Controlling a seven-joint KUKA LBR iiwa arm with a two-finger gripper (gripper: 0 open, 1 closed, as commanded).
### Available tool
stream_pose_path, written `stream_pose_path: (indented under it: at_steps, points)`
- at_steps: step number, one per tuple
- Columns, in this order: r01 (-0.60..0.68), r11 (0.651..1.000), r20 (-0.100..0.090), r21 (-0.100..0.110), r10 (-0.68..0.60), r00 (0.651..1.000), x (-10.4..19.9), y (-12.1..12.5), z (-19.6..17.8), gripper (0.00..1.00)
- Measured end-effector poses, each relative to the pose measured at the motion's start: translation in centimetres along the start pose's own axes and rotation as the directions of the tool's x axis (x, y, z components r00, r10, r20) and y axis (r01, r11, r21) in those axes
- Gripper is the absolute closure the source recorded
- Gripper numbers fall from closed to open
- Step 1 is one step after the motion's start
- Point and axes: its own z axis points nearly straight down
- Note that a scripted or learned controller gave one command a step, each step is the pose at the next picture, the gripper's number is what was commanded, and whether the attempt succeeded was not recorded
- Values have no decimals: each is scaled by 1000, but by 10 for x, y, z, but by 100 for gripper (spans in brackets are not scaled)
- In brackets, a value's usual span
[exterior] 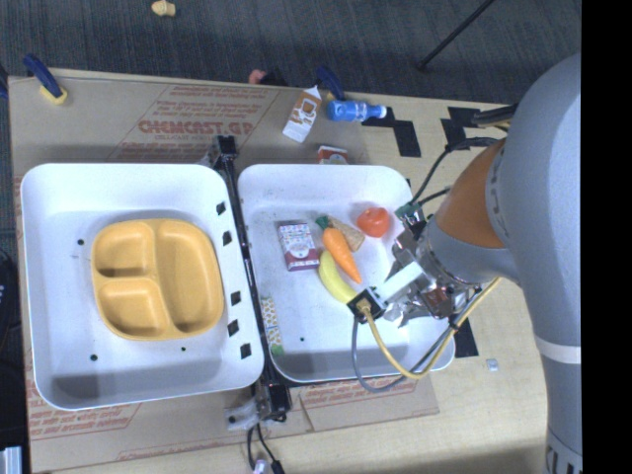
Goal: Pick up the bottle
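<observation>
A small blue bottle (pixel 353 112) lies on its side on the cardboard behind the right bin (pixel 296 358), outside it. My gripper (pixel 393 302) hangs low over the right part of that bin, just right of a yellow banana (pixel 335 281) and an orange carrot (pixel 342 252). It is far from the bottle, and I see nothing held in it. The grey arm with its orange band (pixel 474 210) hides the bin's right wall.
In the right bin also lie a maroon box (pixel 297 244) and a red tomato-like piece (pixel 373 221). The left bin (pixel 49 363) holds a yellow divided plate (pixel 158 276). A small carton (pixel 302 115) lies next to the bottle. A yellow cable (pixel 395 363) loops below the gripper.
</observation>
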Motion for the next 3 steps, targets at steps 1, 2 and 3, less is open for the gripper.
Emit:
stream_pose_path:
  at_steps: [1,2,3]
  points:
    - [-135,991,-1,-2,135,991,-17,46,4,100]
    - [-126,992,1,3,126,992,-17,45,-6,100]
    - [-140,990,-2,-2,140,990,-19,50,-12,100]
